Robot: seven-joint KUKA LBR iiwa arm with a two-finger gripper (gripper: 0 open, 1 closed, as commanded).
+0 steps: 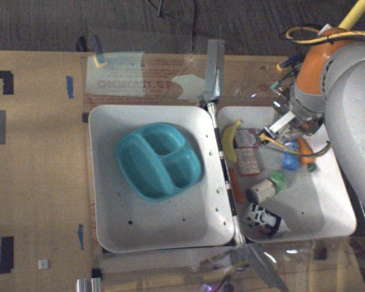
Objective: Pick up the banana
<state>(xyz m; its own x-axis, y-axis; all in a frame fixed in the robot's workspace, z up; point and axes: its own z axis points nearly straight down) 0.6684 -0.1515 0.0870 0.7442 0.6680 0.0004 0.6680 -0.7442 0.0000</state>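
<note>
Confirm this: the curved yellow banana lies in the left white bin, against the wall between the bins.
Wrong bin. The camera view shows the curved yellow banana in the right white bin, against the wall between the bins. The left white bin holds a teal divided plate.

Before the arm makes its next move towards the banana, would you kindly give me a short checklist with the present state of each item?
1. Banana in view, in the right bin by its left wall: ok.
2. Banana's top uncovered: ok.
3. Gripper over the banana: not ok, it sits to the banana's right.
4. Banana between the fingers: not ok.
5. Room beside it: not ok, the small packets lie close.
</note>
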